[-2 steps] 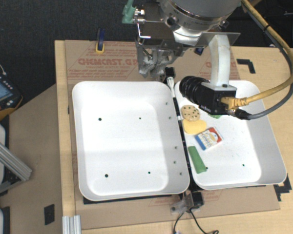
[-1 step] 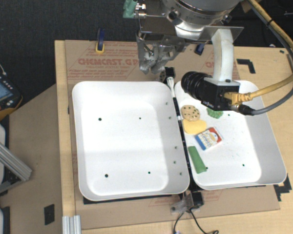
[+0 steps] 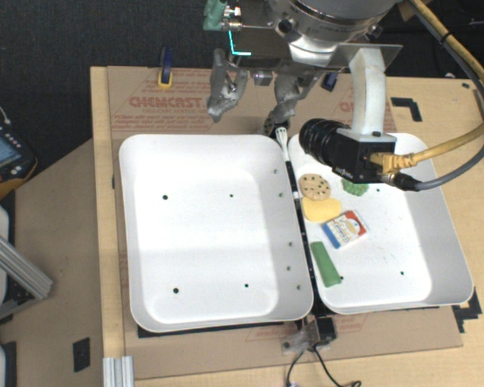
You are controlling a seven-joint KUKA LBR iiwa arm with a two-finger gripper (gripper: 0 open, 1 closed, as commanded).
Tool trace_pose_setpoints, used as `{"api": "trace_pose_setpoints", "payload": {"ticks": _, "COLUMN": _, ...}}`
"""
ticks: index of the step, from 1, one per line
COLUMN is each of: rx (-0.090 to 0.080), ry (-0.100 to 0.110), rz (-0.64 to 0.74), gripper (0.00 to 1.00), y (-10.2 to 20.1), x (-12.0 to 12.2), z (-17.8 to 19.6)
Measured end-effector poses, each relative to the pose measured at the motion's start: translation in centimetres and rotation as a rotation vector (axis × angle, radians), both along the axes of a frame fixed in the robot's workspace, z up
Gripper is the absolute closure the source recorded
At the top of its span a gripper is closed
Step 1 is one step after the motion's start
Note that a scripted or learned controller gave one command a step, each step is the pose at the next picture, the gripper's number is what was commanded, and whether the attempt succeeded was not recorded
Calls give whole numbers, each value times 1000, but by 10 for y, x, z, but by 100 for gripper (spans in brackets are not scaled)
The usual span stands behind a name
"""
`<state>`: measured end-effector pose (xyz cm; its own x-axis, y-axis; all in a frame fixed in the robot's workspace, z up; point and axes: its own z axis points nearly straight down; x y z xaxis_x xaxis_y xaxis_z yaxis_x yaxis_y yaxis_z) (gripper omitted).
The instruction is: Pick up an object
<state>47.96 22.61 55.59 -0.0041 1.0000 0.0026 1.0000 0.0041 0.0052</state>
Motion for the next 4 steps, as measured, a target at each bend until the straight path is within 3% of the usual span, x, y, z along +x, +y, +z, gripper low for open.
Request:
{"api": "trace_pose_setpoints", "payload": {"ticks": 1, "rx": 2, "ry": -4, "rz": 1, "gripper": 100, "y": 1, "x": 0, "z": 11}}
{"api": "trace_pose_setpoints", "payload": {"ticks": 3, "rx": 5, "ry": -10, "rz": 3, "gripper": 100, "y": 2, "x": 1, "z": 32}}
{"api": "trace_pose_setpoints", "payload": {"ticks": 4, "rx": -7, "ry": 14, "rz": -6, "gripper": 100, "y": -2, "x": -1, "z": -33}}
